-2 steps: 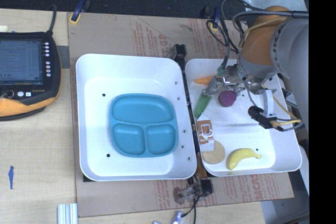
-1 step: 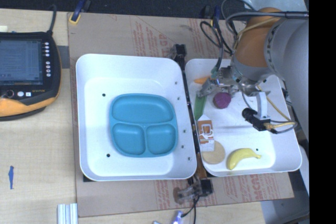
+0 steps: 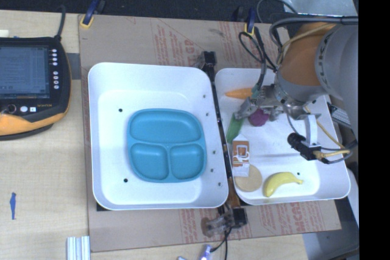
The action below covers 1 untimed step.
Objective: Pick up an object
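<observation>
A handheld control pad (image 3: 27,85) lies at the far left of the bench. The left bin (image 3: 103,88) holds a blue divided plate (image 3: 166,144). In the right bin (image 3: 332,189) lie a green piece (image 3: 234,128), a small carton (image 3: 241,153), a round tan disc (image 3: 248,179), a banana (image 3: 281,182), an orange carrot (image 3: 239,93) and a purple object (image 3: 258,117). The gripper (image 3: 262,108) hangs right above the purple object, perhaps touching it; its grip state cannot be made out.

Two bins sit side by side on the bench (image 3: 42,192). The left bin (image 3: 106,131) holds a divided plate (image 3: 166,144) at its centre. In the right bin (image 3: 332,182), a banana (image 3: 281,182) lies at 6 o'clock, a carrot (image 3: 239,93) at 11 o'clock. A control pendant (image 3: 30,85) lies at the bench's 9 o'clock.
</observation>
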Tool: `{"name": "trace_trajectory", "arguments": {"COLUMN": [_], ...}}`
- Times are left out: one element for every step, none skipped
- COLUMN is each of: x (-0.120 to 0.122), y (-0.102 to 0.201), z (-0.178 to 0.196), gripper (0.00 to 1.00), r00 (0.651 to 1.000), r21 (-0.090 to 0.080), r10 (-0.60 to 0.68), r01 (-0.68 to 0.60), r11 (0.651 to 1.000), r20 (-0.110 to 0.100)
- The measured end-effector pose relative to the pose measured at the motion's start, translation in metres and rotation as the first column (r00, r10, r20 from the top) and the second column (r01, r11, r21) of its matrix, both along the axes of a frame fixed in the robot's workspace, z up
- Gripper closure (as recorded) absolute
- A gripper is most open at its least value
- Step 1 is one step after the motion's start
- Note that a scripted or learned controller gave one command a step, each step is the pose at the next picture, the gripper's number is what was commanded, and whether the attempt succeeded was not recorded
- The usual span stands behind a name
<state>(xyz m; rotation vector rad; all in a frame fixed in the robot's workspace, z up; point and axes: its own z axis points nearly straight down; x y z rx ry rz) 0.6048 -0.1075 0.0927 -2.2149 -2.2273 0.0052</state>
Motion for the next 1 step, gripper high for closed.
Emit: {"name": "trace_trajectory", "arguments": {"x": [0.0007], "y": [-0.0012], "z": [0.0112], "gripper": [1.00], "r00": [1.000], "r21": [-0.001], "r10": [0.001], "r01": [-0.001], "r11": [1.000], "r20": [0.000]}}
